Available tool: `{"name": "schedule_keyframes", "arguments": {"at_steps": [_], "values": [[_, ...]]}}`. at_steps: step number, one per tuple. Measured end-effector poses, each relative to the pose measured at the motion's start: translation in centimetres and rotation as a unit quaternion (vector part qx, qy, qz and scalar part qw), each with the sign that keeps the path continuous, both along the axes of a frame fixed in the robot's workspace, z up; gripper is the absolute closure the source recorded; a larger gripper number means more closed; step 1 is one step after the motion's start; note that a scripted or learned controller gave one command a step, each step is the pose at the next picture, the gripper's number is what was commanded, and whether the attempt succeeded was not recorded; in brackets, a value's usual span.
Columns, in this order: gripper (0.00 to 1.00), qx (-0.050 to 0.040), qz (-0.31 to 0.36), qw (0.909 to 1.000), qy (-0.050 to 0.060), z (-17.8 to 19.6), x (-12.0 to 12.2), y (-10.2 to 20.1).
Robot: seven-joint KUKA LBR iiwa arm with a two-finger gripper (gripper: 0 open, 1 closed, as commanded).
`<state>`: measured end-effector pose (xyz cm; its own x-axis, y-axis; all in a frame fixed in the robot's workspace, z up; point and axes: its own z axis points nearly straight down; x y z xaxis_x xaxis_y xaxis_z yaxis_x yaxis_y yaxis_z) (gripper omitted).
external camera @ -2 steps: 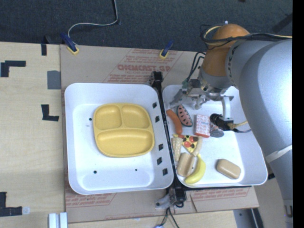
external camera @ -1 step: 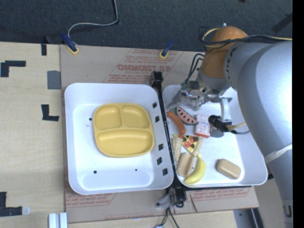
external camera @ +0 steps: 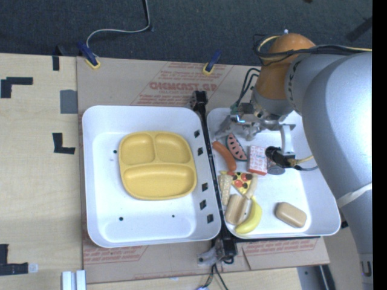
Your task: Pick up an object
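In the left bin [external camera: 97, 180], a smooth yellow sectioned plate [external camera: 158, 165]

A pale wooden worktop [external camera: 36, 162] is carrying a sheet of brown cardboard [external camera: 145, 83] printed with red lettering, and blue-and-yellow clamps [external camera: 89, 57] are pinning its far edge. Black tape marks [external camera: 59, 144] are sitting on the wood at the left. Beyond the worktop, dark carpeted floor [external camera: 199, 11] is stretching away, with a thin cable [external camera: 144, 8] trailing across it.
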<state>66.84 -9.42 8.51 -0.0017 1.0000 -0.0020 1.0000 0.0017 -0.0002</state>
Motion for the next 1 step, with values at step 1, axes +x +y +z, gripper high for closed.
{"name": "schedule_keyframes", "arguments": {"at_steps": [1], "values": [[0.0,0.0003,0.0,1.0,0.0,0.01,0.02,-0.39]]}}
